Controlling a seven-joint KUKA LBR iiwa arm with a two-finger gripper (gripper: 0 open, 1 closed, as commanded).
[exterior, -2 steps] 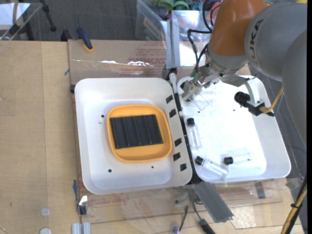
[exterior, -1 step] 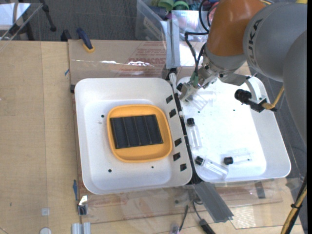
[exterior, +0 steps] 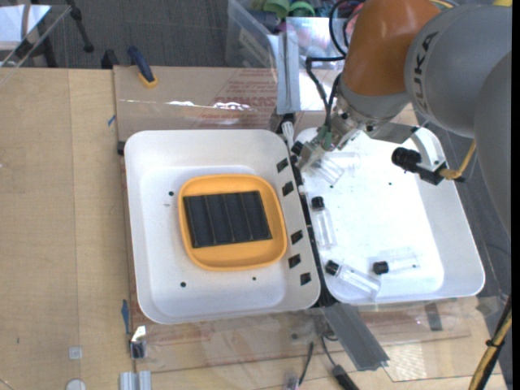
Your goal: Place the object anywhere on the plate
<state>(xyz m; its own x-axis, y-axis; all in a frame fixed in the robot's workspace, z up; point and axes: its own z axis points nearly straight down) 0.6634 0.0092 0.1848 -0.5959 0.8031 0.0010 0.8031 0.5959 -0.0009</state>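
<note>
An orange plate [exterior: 234, 220] with a dark ridged centre lies in the left white bin [exterior: 154, 283]. Several clear vials with black caps lie in the right white bin [exterior: 455, 250]: one [exterior: 322, 220] along its left wall, one [exterior: 351, 276] at the front left, one [exterior: 396, 264] near the front. My gripper [exterior: 315, 147] reaches down at the right bin's back left corner, just above another clear vial [exterior: 331, 169]. The view does not show anything held in it.
A clear tub of colourful items [exterior: 284, 6] stands behind the bins. A row of black clips [exterior: 294, 218] runs along the seam between the two bins. The arm's grey and orange body [exterior: 406, 39] overhangs the back of the right bin.
</note>
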